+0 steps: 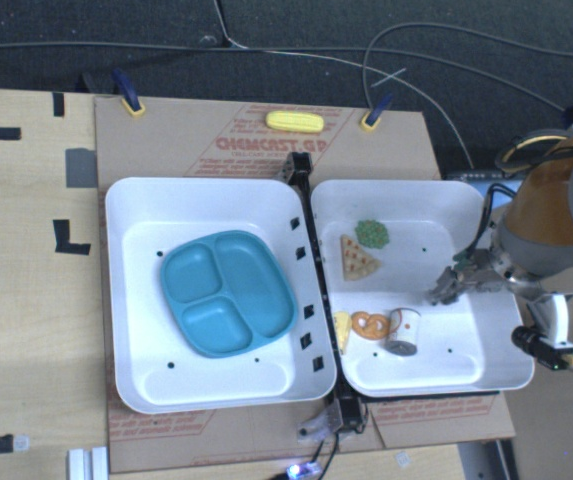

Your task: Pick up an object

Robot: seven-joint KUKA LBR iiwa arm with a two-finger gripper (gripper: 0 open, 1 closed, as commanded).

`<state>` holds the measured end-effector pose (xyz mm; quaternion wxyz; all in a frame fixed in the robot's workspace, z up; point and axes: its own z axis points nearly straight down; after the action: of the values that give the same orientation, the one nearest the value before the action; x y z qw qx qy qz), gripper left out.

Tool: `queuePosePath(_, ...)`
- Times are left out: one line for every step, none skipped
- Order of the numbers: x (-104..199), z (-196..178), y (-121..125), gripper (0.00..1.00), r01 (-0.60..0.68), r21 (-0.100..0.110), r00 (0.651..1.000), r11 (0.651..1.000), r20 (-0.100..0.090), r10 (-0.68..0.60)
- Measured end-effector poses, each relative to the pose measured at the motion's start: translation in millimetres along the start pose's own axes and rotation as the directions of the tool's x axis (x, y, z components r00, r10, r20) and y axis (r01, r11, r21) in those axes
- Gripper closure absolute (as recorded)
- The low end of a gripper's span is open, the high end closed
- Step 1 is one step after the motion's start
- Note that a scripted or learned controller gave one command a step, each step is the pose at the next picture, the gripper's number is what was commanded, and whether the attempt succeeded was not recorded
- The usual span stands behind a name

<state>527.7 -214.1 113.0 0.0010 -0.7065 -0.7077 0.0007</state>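
The right bin (446, 200) holds a green broccoli piece (372, 233), a pizza slice (357, 257), a pretzel (371, 325), a small metal can (402, 332) lying on its side, and a yellow piece (341, 329) by the left wall. My gripper (446, 288) hangs low over the right half of this bin, to the right of the can and apart from it. Nothing shows between its fingers.
The left bin (126, 268) holds a blue divided plate (228, 292). A yellow banana-shaped item (294, 121) lies on the cardboard behind the bins. Cables run across the dark area at the back. The arm's orange band (548, 203) is at the right edge.
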Motion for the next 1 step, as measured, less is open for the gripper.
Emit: queuePosePath(-0.9,-61.1,7.3,1.00,0.000,-0.007,1.000,1.000,0.002,0.000)
